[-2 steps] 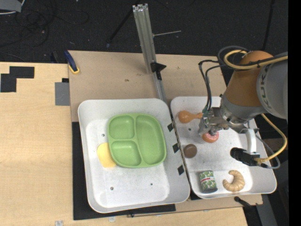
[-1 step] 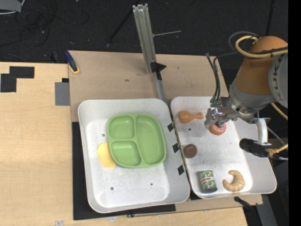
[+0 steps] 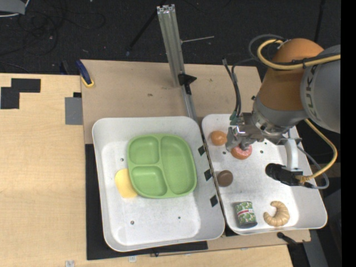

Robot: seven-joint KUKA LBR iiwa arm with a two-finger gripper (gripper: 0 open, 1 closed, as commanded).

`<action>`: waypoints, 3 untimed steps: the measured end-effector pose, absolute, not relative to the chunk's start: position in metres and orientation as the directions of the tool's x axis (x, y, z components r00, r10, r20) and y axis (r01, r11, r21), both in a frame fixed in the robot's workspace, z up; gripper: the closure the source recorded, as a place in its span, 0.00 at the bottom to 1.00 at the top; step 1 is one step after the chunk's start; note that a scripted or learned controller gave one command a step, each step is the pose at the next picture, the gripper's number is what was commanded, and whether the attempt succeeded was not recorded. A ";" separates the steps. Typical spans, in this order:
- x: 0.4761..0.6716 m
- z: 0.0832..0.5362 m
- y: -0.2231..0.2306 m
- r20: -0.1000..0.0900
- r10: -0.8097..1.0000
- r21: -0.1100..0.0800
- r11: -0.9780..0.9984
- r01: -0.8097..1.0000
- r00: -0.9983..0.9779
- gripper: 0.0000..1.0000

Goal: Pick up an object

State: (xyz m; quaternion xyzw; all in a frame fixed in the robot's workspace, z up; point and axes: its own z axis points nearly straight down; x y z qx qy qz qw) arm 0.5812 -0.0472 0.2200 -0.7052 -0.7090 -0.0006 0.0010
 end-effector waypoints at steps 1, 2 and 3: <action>0.576 0.231 0.006 0.002 1.000 -0.001 0.005 1.000 -0.005 1.00; 0.559 0.221 0.055 0.002 1.000 -0.005 0.005 1.000 -0.005 1.00; 0.549 0.233 0.108 0.002 1.000 -0.002 0.006 1.000 -0.006 1.00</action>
